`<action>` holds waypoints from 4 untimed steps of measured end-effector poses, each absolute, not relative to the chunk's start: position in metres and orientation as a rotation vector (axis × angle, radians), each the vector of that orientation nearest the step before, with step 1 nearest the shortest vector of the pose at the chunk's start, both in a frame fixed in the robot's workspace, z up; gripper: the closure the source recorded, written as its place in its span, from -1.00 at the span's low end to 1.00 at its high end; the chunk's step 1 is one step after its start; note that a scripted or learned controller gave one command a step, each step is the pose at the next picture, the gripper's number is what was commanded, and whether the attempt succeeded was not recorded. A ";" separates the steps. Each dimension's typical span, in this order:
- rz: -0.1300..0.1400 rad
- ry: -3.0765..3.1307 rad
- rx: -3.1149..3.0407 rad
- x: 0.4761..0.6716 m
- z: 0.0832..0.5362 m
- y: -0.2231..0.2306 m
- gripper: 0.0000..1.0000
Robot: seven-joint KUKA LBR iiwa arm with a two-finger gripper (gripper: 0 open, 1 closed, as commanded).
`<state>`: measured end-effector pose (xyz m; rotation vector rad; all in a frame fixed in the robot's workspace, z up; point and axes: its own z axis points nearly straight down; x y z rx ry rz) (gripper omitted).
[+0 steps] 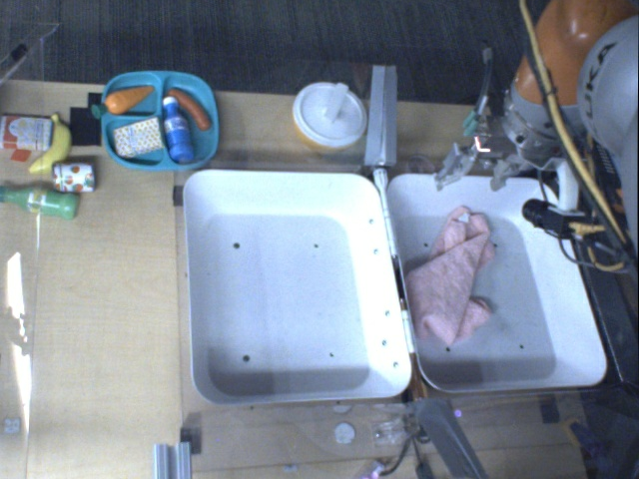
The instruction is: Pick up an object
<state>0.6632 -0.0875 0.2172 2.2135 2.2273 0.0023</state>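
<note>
Lying crumpled in the right bin (569,307), the pink cloth (454,277) is your only candidate for the pick; it sits toward that bin's left wall, one tip reaching toward the far rim. The tool (477,166) hangs above the bin's far edge, its fingers spread wide with nothing between them, so you judge it poised short of the cloth, not yet gripping. The left bin (290,287) sits flush beside it. On the surface's far edge you see a yellow-and-white lidded cup (329,116); toward the far left corner, a blue divided tray (205,133) carries toy food, with a banana (55,148) nearby.
</note>
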 end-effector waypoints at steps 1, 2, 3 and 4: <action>0.000 2.214 2.227 0.653 0.162 -0.140 -1.00; 0.001 2.043 2.388 0.636 0.154 -0.149 -1.00; 0.012 2.177 2.253 0.631 0.089 -0.156 -1.00; 0.013 2.241 2.188 0.592 0.090 -0.131 -1.00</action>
